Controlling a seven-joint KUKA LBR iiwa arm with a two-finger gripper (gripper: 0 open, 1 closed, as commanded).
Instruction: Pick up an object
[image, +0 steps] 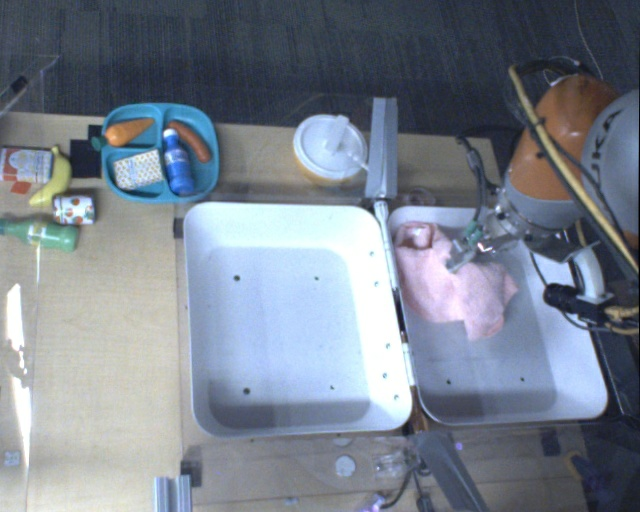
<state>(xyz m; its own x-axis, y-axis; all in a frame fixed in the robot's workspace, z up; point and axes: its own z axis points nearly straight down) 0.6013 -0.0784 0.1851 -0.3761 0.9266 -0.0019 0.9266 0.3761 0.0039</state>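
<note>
The gripper (470, 247) is best lowered squarely onto the pink cloth (455, 292) in the right bin (575, 395); whether it is spread or closed cannot be told.

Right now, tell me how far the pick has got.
Done: the arm has brought the tool into the right bin, low over the pink cloth at its upper edge. In hand: nothing I can confirm; the cloth lies spread on the bin floor, and this view does not settle whether any is gripped. Left: secure a grasp and lift the cloth clear of the bin.
</note>
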